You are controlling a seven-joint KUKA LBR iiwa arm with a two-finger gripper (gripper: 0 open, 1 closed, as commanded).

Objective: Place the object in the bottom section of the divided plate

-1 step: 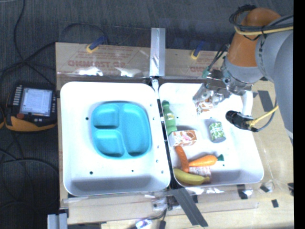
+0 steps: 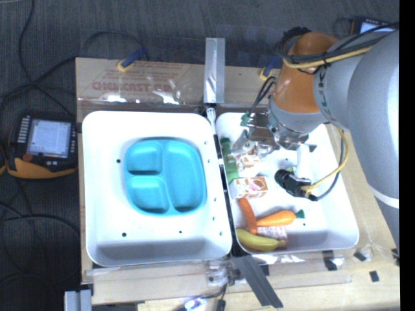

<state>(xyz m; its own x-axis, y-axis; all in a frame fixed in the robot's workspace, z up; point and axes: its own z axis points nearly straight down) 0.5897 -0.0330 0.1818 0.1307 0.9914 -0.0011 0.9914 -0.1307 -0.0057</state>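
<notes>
Overhead, arm (image 2: 311, 76) angled down, gripper (image 2: 249, 149) low over right bin (image 2: 337, 229).

Faint red lettering on the cardboard sheet (image 2: 139, 86) behind the bins is too blurred to read.

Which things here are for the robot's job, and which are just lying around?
For the job:
blue plate in the left bin
gripper over the right bin
toy food it could pick: banana, carrot, small carton

Just lying about:
handheld screen on the floor
cables
clamp on the bench edge
</notes>
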